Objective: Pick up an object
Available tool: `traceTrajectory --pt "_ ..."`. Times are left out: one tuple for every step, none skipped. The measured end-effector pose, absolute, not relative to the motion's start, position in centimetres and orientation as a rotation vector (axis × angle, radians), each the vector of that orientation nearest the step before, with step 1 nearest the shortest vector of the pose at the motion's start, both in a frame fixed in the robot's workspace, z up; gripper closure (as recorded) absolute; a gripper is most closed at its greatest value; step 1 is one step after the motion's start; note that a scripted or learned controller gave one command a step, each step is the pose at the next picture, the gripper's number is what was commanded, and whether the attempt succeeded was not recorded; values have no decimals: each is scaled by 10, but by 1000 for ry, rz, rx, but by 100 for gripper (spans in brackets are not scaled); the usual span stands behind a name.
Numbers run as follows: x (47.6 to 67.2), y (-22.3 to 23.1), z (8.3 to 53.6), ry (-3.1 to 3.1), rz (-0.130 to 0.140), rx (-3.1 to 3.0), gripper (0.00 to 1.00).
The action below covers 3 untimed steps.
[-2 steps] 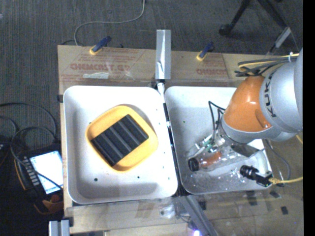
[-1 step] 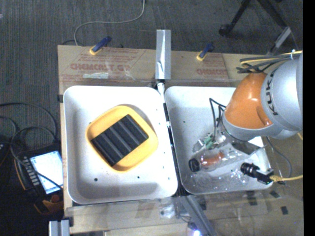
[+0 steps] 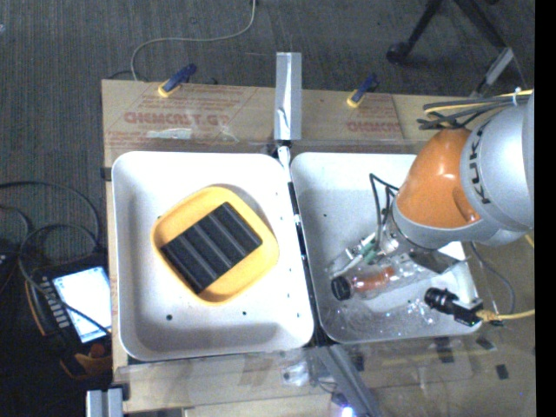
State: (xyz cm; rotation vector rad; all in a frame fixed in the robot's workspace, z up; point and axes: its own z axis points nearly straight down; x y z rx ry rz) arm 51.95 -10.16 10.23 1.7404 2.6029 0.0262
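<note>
We see the pincer (image 3: pixel 375 263) low over the bottle (image 3: pixel 375 281) in the right bin (image 3: pixel 347 189); its state we cannot tell, nothing lifted yet.

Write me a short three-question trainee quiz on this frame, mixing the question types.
1. True or false: the yellow tray with the black ribbed insert lies in the left bin.
2. Multiple choice: the arm's orange band hangs over which place? A) the left bin B) the right bin C) the cardboard behind the bins
3. Short answer: what lies just below the gripper in the right bin?

Key
1. True.
2. B.
3. A clear bottle with a dark cap and reddish contents, lying on its side.
</note>
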Motion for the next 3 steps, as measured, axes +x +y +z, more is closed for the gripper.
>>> traceTrajectory --pt "566 -125 91 2443 12 1963 0" --pt "664 -184 90 2401 2 2009 0" --pt "664 -184 90 2401 1 2009 0"
